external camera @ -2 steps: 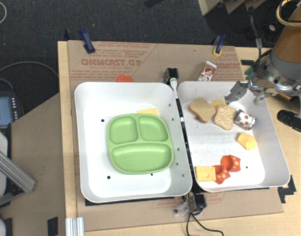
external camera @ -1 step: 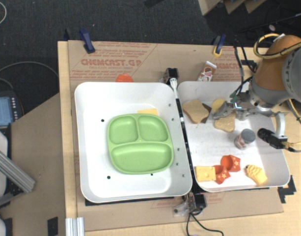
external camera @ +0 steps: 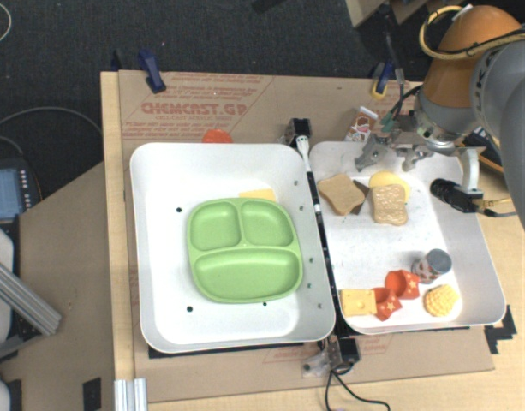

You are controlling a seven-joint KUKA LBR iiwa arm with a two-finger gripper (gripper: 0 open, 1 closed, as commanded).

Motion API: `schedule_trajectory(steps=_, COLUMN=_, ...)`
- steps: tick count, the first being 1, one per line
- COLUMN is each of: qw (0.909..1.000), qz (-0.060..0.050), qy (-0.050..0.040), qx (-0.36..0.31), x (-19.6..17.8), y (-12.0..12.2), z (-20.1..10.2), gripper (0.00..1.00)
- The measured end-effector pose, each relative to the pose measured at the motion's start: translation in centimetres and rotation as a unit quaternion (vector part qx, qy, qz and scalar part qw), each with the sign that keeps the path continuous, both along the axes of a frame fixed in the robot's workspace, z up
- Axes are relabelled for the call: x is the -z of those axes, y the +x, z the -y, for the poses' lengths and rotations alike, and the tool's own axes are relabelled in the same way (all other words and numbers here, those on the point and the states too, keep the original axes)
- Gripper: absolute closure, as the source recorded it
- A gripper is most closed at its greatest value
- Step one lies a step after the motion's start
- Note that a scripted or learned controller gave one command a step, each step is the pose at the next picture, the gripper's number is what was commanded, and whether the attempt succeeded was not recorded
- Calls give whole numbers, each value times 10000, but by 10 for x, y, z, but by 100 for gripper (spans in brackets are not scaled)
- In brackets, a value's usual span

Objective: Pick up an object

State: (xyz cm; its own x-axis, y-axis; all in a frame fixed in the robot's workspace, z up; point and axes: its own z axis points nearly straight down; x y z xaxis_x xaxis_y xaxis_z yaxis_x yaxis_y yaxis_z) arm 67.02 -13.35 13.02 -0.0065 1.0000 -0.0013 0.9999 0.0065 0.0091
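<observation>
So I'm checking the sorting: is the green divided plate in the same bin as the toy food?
No, the green plate lies in the left bin, away from most food.

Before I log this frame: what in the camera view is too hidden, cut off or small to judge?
- Hand, camera view: its fingertips are small and dark against the right bin; open or shut cannot be told.
- Yellow block: partly covered by the green divided plate.
- Arm: cut off by the right edge.
- Small grey object: too small to identify.

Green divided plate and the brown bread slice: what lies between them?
In the camera view, the two bins' adjoining white rims lie between green plate and bread slice.
</observation>
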Motion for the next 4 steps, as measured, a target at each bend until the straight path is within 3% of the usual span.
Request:
schedule_trajectory(steps=1, qw=10000, qz=-11, qy=-11, qx=51, x=42, y=-49, z=13, gripper=0)
schedule_trajectory(steps=2, qw=10000, qz=24, qy=-7, qx=14, x=-47, y=-3, z=-3, gripper=0)
schedule_trajectory(steps=3, qw=10000, qz=-67, qy=-9, qx=43, x=48, y=-39, z=0, gripper=0)
schedule_trajectory(steps=4, qw=10000, qz=-18, qy=-4, qx=21, x=45, y=-2, z=6, gripper=0)
